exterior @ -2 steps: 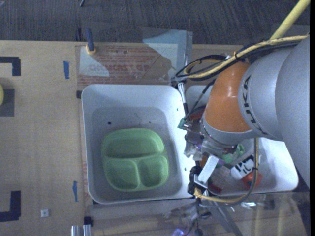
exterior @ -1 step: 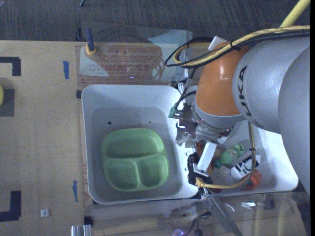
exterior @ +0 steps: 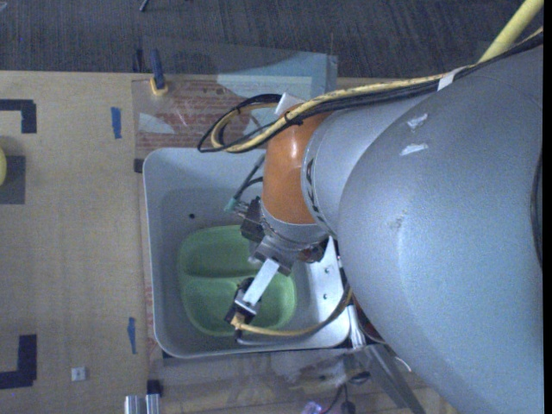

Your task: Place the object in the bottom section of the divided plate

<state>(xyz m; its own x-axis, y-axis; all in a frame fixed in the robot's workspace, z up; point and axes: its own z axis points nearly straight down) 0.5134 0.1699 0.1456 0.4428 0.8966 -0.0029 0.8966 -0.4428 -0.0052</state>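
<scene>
In a shallow white bin (exterior: 164, 231) on a tan bench (exterior: 69, 231), a pale green divided plate (exterior: 200, 257) lies flat near the bin's lower wall. A low ridge (exterior: 207, 275) runs across the plate and splits it into an upper section (exterior: 216, 247) and a bottom section (exterior: 203, 307), the one closer to the lower edge of the view. A large grey arm (exterior: 431, 231) with an orange band (exterior: 285, 179) reaches in from the right and covers the plate's right half. Its gripper (exterior: 278, 247) hangs low over the plate, roughly above the ridge. Whether it is wide, narrow or carrying anything cannot be told, because the wrist blocks the view from above. For the same reason, where the object sits cannot be told.

The main risk, judging from this position, is a release too close to the ridge. The object could then land on the ridge and tip into the upper section instead of the bottom one. A descent that goes too low could press on the plate and make it slide or tilt against the bin wall.
</scene>
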